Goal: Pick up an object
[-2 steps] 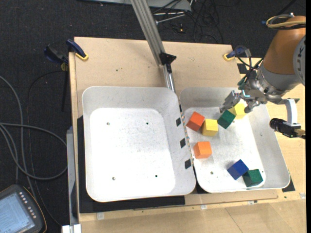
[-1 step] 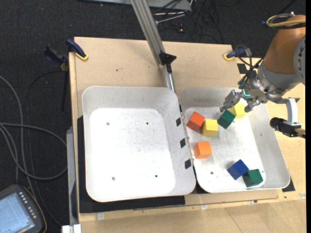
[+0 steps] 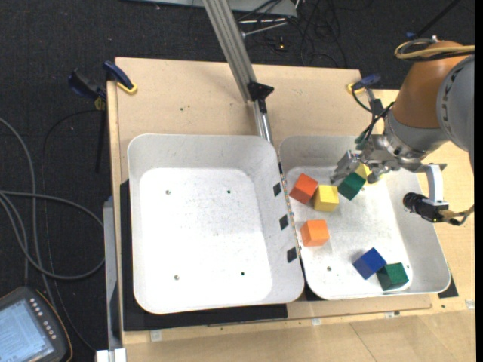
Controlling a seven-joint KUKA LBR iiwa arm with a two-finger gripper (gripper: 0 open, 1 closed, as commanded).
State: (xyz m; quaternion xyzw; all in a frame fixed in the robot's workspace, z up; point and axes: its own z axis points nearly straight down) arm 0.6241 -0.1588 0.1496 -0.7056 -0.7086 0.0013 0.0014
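Over the right bin, gripper pinches a green cube, tilted, just right of the yellow cube.

Tabletop: pale board, looks like wood fibre, matt.
Left bin: white, smooth, plastic-looking, finely speckled floor.
Right bin: same white smooth finish, faint speckling.
Blocks, orange, yellow, blue: flat solid colour, matt.
Arm band: orange, smooth, slight sheen.
Slanted pole: grey metal.
Floor: dark, rough like carpet.
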